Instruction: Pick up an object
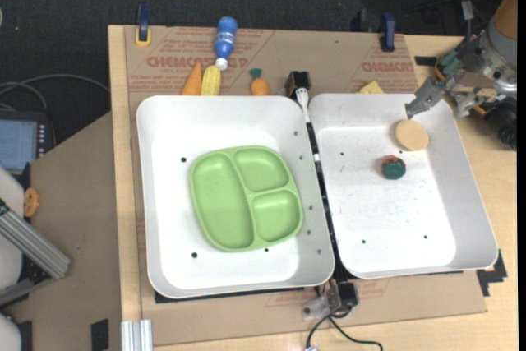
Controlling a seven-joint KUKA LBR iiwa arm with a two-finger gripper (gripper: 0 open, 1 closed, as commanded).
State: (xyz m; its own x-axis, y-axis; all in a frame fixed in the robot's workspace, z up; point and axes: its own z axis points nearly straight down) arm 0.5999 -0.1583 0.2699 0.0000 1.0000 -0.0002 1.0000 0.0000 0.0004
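Note:
A tan round disc (412, 136) lies in the right bin (411, 251), near its far right corner. A small red and green ball (394, 168) sits just in front of the disc, a little to its left. My gripper (421, 101) hangs at the far right edge of the right bin, just above and behind the tan disc, apart from it. A green divided plate (245, 197) lies in the middle of the left bin (164, 136).
Behind the bins on the brown board lie a blue and white bottle (224, 40), a corn cob (210, 80), two carrots (192, 81) (259, 84), a black item (297, 82) and a yellow piece (371, 88). The arm's body (493, 70) stands at the right edge.

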